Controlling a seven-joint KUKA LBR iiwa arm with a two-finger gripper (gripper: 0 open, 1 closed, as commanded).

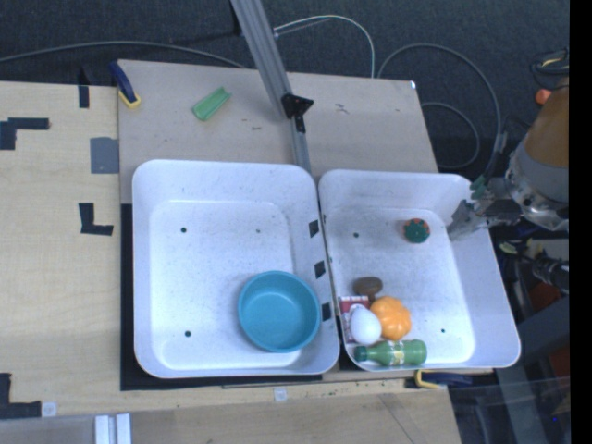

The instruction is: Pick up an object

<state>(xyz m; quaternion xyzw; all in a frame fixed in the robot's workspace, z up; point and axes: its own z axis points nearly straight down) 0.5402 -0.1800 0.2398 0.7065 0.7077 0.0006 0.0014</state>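
The right bin holds a small green and red ball near its far right side. Toward its near left corner lie a brown lump, an orange fruit, a white egg, a red and white box and a green bottle lying on its side. The gripper hangs over the right rim of that bin, just right of the green and red ball, with nothing seen in it. The left bin contains a blue bowl.
A grey pole slants across the bench behind the bins. A green block and a blue and yellow clamp lie on the bench at the back left. Cables loop on the dark floor behind the right bin.
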